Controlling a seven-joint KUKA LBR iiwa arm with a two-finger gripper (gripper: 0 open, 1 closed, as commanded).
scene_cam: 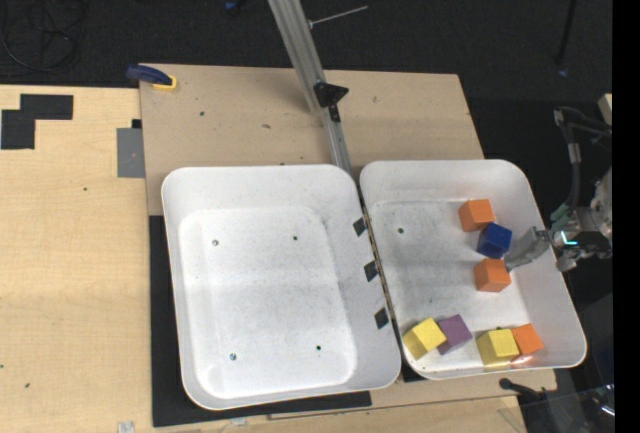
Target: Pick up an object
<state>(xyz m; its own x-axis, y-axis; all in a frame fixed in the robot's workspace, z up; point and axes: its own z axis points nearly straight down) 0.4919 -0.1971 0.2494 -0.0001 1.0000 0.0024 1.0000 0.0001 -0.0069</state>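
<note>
The right bin (420, 183) holds several small cubes. An orange cube (476, 214) and a blue cube (494, 240) sit near its right wall, with another orange cube (491, 275) just below them. A yellow cube (425, 336) and a purple cube (455, 331) touch near the front edge. A second yellow cube (497, 346) and an orange cube (526, 339) lie in the front right corner. My gripper (524, 252) reaches in over the right rim, its tip just right of the blue cube and above the lower orange cube. Nothing is visibly held.
The left bin (260, 183) stands beside the right one, with black clips (370, 271) along the shared edge. A slanted metal rail (300, 41) rises behind the bins. A blue and yellow clamp (152, 76) sits at the bench's back left corner.
</note>
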